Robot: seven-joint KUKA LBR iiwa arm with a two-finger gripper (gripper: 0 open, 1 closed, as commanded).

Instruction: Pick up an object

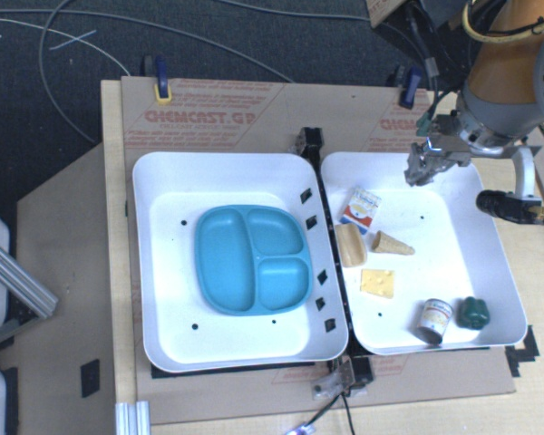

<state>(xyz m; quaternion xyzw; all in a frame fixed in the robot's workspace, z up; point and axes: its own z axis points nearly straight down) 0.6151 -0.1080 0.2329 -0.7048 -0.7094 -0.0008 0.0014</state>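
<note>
Metal gripper [424, 166] above right bin [494, 243], finger state unclear; glossy blue sectioned plate [253, 258] in left bin [154, 243].

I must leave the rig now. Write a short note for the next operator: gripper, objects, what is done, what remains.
Gripper: above the far edge of the right bin, nothing seen in it.
Right bin: carton, wood block, cone, cheese slice, can, green pepper.
Left bin: blue tray.
Done: no pick yet.
Left: lower onto one object, grasp, lift.
</note>
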